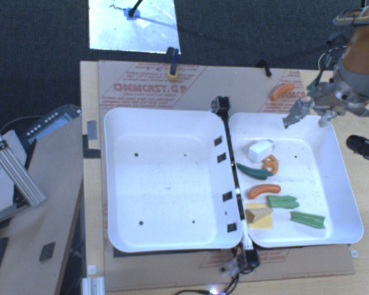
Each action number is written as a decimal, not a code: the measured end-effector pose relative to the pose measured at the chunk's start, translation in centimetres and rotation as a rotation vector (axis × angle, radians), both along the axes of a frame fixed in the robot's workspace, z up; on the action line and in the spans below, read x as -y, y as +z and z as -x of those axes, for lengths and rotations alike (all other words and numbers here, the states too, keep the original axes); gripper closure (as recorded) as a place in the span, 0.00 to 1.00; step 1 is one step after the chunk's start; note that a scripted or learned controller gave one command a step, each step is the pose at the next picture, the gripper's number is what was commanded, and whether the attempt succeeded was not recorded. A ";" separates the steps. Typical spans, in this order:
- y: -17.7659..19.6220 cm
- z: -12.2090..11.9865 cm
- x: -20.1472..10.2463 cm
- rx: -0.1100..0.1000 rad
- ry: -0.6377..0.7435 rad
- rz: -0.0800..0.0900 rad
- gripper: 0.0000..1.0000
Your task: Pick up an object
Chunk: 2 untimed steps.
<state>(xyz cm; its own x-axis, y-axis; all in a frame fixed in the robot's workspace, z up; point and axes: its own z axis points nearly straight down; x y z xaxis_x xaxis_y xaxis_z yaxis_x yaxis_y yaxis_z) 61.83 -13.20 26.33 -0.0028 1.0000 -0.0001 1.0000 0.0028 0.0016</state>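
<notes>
The right bin (pixel 332 165) holds several small items: a white block (pixel 259 149), an orange curl (pixel 270 163), a dark green pepper (pixel 253 172), an orange sausage (pixel 263 191), two green pieces (pixel 281 201) (pixel 307 219) and a yellow wedge (pixel 259 216). My gripper (pixel 309 118) hangs over the bin's far edge, up and to the right of the white block. Its fingers (pixel 293 117) are spread open with nothing between them.
The left bin (pixel 166 177) lies beside the right one, with a black divider strip (pixel 229 165) between them. Another orange sausage (pixel 282 91) lies outside on the cardboard behind the right bin, left of the gripper. A yellow and blue clamp (pixel 172 63) stands at the back.
</notes>
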 end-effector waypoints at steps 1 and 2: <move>1.1 -0.1 0.0 0.004 0.003 0.000 1.00; 13.6 -5.3 -1.7 0.018 0.005 0.003 1.00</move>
